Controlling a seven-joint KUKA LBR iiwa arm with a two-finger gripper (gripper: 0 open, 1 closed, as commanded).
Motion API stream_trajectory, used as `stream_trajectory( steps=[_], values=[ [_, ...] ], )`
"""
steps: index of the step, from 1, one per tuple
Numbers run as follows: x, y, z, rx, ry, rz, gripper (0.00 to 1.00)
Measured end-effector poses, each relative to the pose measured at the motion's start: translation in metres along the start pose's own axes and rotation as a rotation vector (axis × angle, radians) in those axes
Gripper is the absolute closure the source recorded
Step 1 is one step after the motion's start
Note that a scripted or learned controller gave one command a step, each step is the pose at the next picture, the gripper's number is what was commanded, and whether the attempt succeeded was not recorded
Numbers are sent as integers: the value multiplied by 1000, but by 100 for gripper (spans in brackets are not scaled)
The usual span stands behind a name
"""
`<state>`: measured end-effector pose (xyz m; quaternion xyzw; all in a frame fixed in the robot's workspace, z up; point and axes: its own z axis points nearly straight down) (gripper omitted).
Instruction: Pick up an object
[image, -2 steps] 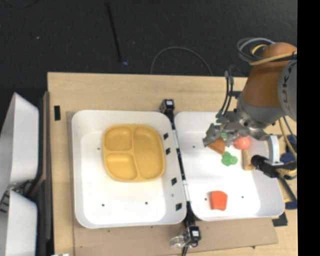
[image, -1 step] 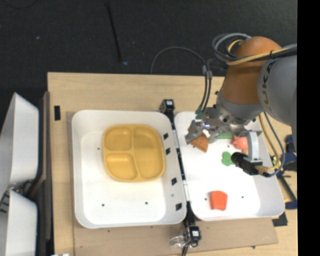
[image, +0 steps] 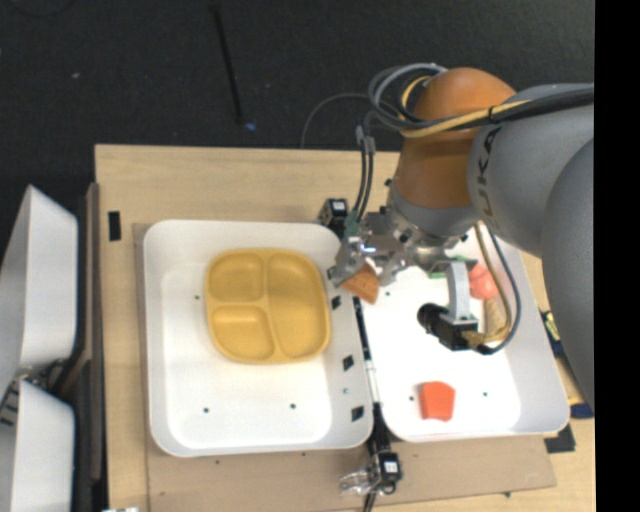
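Where the camera view looks down at a slant on the wooden surface, two shallow white bins sit side by side, the left bin and the right bin touching along their inner rims. A yellow divided plate with three compartments lies flat in the left bin, toward its upper right. The grey arm, with its orange band, reaches in from the right and sets the pincer above the upper end of the shared rims. A small brown block shows at the pincer's tip, at the right bin's left edge; whether the pincer is clenched on it or released cannot be told. An orange block rests near the right bin's lower edge, well apart from the pincer. A pink object lies partly hidden beneath the arm.
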<state>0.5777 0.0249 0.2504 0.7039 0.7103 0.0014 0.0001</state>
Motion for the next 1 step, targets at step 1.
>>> stream_trajectory(
  steps=[1],
  values=[
    [49, 14, 14, 0, -2, 3, 100]
  ],
)
